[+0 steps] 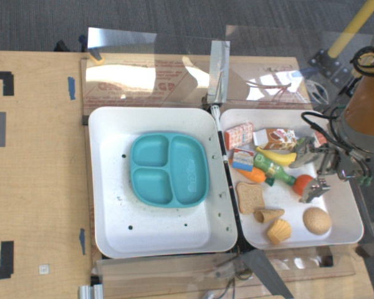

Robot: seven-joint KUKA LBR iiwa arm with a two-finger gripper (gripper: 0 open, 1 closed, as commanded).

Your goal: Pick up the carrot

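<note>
The carrot (252,175), a small orange piece, lies in the right bin (349,229) near its left wall, between a blue-and-white box (242,161) and a bread slice (251,197). A green vegetable (278,172) lies against the carrot's right side. My gripper (313,172) hangs over the bin's right half, well to the right of the carrot. It is open, with nothing between its fingers. A red toy (303,184) sits just beside the lower finger (316,191).
The right bin also holds a banana (278,157), a juice box (239,134), a snack packet (280,138), a cone (269,215), a yellow cupcake (279,230) and a tan bun (316,220). A teal divided plate (170,169) lies in the left bin (106,185).
</note>
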